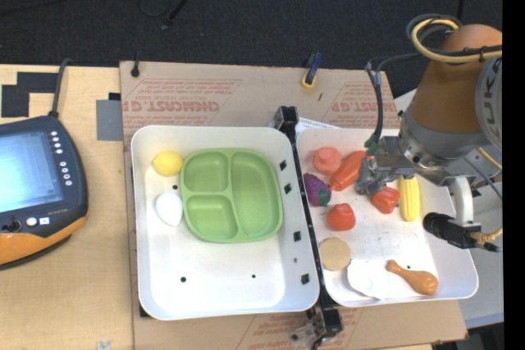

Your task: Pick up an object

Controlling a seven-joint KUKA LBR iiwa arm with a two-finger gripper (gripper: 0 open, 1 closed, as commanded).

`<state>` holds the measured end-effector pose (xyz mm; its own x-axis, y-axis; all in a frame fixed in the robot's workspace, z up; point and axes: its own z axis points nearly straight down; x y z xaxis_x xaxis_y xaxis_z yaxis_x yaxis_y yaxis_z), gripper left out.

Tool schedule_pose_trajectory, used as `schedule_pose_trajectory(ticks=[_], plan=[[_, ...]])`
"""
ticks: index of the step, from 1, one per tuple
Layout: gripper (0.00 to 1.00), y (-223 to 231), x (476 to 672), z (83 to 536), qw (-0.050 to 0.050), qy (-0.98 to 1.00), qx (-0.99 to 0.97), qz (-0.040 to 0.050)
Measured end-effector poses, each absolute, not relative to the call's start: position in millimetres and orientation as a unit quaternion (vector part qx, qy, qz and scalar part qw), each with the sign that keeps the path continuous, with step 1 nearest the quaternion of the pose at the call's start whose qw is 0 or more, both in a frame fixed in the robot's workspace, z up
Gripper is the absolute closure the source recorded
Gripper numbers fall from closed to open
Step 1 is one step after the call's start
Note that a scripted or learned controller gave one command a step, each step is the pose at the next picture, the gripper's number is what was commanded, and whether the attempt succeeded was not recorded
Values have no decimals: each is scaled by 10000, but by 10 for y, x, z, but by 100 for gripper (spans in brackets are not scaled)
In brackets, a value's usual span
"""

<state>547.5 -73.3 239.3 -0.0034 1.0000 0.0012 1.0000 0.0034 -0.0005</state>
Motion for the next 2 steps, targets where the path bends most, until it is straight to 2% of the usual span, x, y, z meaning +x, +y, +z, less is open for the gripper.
schedule_pose_trajectory(ticks=[1, 2], plan=[[100, -483, 5946, 2222, 2, -7077, -7065, 3], [100, -304, 6309, 2334, -2, -7075, -7068, -3]])
